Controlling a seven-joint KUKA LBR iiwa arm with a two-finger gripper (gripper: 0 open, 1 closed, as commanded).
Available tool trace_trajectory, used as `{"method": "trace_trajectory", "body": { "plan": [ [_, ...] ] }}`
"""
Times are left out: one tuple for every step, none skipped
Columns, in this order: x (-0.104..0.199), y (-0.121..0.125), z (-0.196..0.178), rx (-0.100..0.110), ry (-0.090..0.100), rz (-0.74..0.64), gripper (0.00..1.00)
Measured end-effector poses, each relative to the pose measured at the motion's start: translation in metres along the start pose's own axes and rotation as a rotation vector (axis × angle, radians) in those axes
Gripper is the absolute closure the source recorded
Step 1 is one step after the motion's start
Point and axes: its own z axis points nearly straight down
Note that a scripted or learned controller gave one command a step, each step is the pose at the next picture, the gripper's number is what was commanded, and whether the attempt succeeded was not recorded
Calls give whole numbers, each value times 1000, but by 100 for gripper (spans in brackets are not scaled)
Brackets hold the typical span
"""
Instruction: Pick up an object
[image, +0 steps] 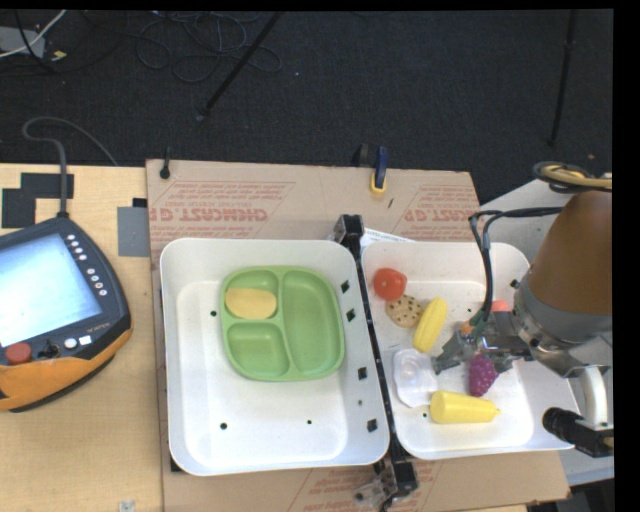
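Observation:
My gripper (477, 352) is down in the right bin (520, 432), reaching in from the right. Its fingers stand open and spread just above a purple bunch of grapes (482, 375), which pokes out below them. I cannot see the fingers touching the grapes. A yellow banana (431, 324) lies just left of the gripper. In front of the grapes rests a yellow cone-shaped item (462, 407). Further left are a clear pale item (411, 376), a speckled cookie (403, 311) and a red tomato (389, 283).
The left bin (200, 420) holds a green divided plate (300, 330) with a yellow piece (250, 301) in its upper-left section. A black divider (362, 340) runs between the bins. A teach pendant (55, 300) lies at the far left.

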Motion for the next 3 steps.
{"method": "trace_trajectory", "body": {
  "plan": [
    [0,2,-5,-10,-2,-1,0],
    [-7,-1,42,-6,0,-2,0],
    [-8,7,102,-6,0,-3,0]
  ]
}}
